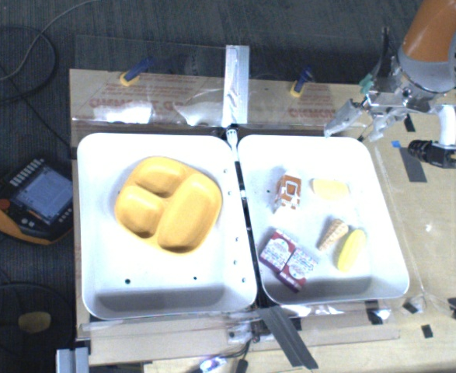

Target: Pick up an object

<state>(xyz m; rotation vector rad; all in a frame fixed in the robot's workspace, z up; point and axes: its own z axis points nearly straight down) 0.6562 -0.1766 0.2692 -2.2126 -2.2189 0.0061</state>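
Camera view, from above at a slant. Two shallow white bins are sitting side by side on the bench. The left bin (95, 286) is holding a large yellow lumpy object (168, 203), which is lying near its centre. The right bin (383, 274) is holding the smaller items: an orange-and-white carton (288, 192) is standing toward the upper middle, with a pale yellow block (329, 188) just beside it on the right. Lower down, a tan cone-shaped piece (332, 234) is lying touching or nearly touching a yellow lemon-like object (350, 249). A red-and-white packet (287, 260) is lying near the bin's front left.

The arm, its orange band (436, 18) visible at upper right, is hanging above the bench beyond the right bin's far right corner. The gripper (363, 121) is standing with its fingers spread apart, gripping nothing, well apart from every item in the bin.
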